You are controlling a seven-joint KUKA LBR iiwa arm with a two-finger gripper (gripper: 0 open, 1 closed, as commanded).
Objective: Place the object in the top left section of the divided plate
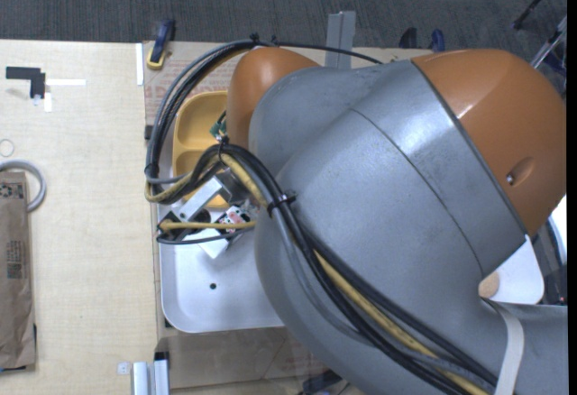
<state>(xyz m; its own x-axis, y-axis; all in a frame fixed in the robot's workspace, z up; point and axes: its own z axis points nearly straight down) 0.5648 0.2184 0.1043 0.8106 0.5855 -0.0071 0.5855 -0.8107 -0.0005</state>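
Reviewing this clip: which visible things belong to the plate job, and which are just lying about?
Job:
- yellow divided plate
- white bin
- arm reaching over both

Lying about:
- brown paper bag
- black bracket
- blue-and-yellow clamp

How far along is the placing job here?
Done: nothing I can confirm, since the arm covers most of the yellow divided plate. In hand: the arm hangs over the plate and the white bin; whether it carries an object is hidden. Left: placement in the top left section.

Print on bag (13, 276) seemingly illegible
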